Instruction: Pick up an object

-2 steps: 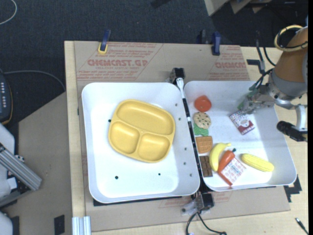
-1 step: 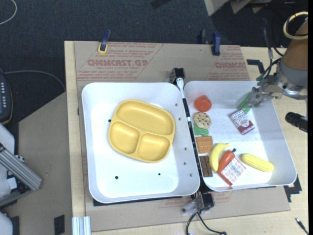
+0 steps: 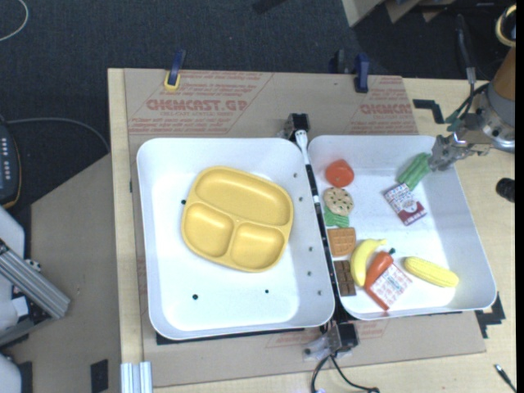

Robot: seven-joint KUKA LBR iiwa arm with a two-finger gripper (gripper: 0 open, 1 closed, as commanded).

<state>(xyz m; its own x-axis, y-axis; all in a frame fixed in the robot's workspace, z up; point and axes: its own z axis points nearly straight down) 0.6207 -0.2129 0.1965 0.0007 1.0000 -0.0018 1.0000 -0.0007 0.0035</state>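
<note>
From above, my hand [image 3: 444, 150] sits over the right bin's [image 3: 458, 219] far corner, touching the upper end of a smooth green vegetable [image 3: 414, 170]; I cannot tell its state. I judge a steady, centred grip along that slim stalk works best. Nearby lie a glossy red tomato [image 3: 340, 173], curved banana [image 3: 366, 258] and bumpy yellow corn [image 3: 431, 272]. The left bin [image 3: 164, 219] holds a moulded yellow tray [image 3: 236, 218].

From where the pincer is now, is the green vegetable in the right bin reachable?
Probably yes. The pincer sits right at the upper end of the green vegetable, which lies apart from the red-and-white packet, with nothing on top of it.
</note>
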